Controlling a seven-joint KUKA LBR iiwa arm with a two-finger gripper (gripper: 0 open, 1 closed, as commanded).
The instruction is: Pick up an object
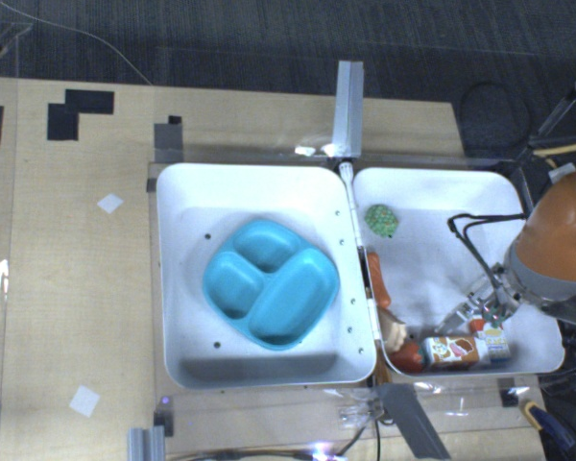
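A small bottle [466,351] with a red-and-yellow label is seen lying on its side against the lower wall of the right bin [432,195], in the lower right of the frame. Touching its left end, a red, rounded item [410,356] is wedged into the bin's lower left corner, with a pale, cream-coloured piece [396,333] just above it. Along the bin's left wall a long orange-red object [375,279] is laid lengthwise, and a green, speckled ball [382,221] is set apart near the upper left of the same bin. The gripper [482,312] is lowered into the right bin just above the bottle, its metal tip shown close to the bottle's upper edge; how far the fingers are spread cannot be told from this slant, and nothing is clearly shown between them. Behind it, at the right edge of the frame, the arm's orange band [560,227] and grey wrist are seen, with a black cable [470,233] looped over the bin's white floor. The left bin [187,209], in the middle of the frame, is occupied by a blue, three-compartment tray [271,282] set at a tilt. Both bins are borne by a pale wooden bench [67,296] on which black squares [77,111] are marked at upper left.
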